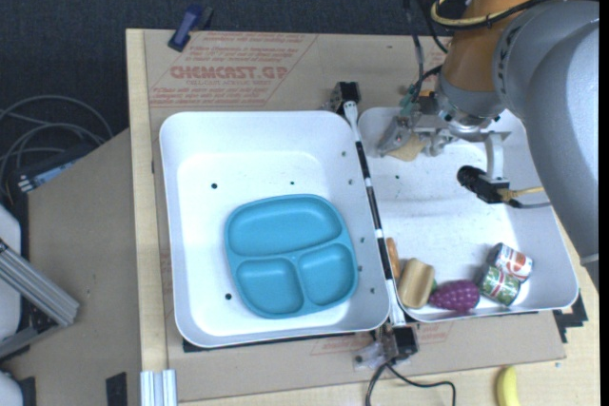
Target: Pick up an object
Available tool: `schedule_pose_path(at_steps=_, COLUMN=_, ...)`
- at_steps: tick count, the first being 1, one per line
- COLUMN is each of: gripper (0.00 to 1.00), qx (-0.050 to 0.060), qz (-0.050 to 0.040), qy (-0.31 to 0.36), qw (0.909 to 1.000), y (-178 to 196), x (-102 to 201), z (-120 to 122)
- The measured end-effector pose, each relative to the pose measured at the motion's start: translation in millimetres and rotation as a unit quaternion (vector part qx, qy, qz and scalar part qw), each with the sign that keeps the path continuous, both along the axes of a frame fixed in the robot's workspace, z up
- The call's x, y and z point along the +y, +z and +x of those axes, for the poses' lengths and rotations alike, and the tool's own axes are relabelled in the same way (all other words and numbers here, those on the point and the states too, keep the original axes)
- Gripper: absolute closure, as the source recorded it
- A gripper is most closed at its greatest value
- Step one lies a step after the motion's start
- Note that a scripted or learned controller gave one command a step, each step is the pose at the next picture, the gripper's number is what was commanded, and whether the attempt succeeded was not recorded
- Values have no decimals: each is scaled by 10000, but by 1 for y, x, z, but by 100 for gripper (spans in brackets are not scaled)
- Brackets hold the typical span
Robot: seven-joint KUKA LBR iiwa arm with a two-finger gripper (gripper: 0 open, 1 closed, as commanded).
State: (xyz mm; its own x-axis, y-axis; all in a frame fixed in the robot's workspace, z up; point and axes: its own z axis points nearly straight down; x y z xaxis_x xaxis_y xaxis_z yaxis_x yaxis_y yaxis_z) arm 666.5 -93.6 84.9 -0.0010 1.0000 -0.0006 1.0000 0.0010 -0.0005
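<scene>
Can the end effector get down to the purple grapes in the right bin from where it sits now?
Probably yes. The end effector is at the right bin's far end; the purple grapes lie uncovered by the near wall, but a bread piece and can crowd them.

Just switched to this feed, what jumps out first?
A blue divided plate lies in the left bin. The gripper is at the right bin's far corner. Toys cluster along that bin's near edge: purple grapes, a can and a tan piece.
</scene>
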Motion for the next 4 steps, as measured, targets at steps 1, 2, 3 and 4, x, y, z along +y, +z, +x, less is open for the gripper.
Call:
schedule_pose_path(at_steps=1, gripper=100, qx=58, qz=-5, qy=3, qw=10000, y=12, x=-2, z=-2)
schedule_pose_path(at_steps=2, gripper=100, qx=-12, qz=8, qy=3, qw=10000, y=102, x=34, z=-72)
schedule_pose_path(at_steps=3, gripper=100, qx=13, qz=13, qy=3, qw=10000, y=100, x=84, z=-84)
schedule_pose_path(at_steps=4, gripper=100, qx=-13, qz=-6, qy=-13, qw=10000, y=147, x=32, z=-92)
